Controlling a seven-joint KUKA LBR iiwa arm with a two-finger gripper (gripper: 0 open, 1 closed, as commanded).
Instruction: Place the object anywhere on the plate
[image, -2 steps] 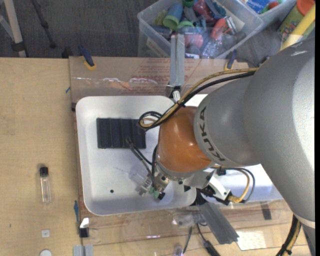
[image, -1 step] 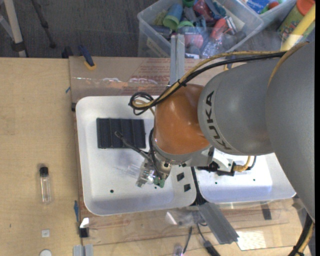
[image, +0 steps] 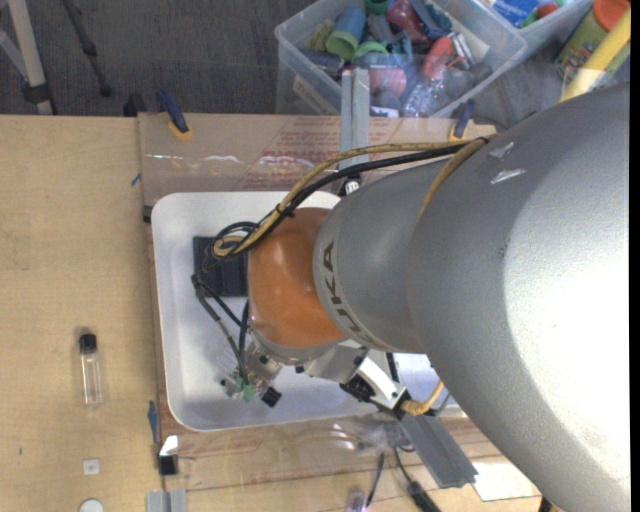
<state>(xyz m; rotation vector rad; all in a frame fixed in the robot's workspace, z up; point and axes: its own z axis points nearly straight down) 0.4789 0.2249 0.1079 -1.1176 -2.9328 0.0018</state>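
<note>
My grey arm with its orange band (image: 290, 290) hangs low over the left white bin (image: 175, 300) and covers most of the bin's floor. A black part of the gripper (image: 218, 264) pokes out from under the orange band, near the bin's left wall. Cables loop from it along the arm. A small fitting with green bits (image: 243, 386) sits at the wrist's lower edge, above the bin's front left corner. The arm hides whatever lies under it in the bin.
A clear vial with a black cap (image: 89, 368) lies on the wooden bench left of the bin. A plastic tub of colourful toys (image: 400, 45) stands at the back. A blue clamp (image: 177, 123) sits at the bin's back left corner.
</note>
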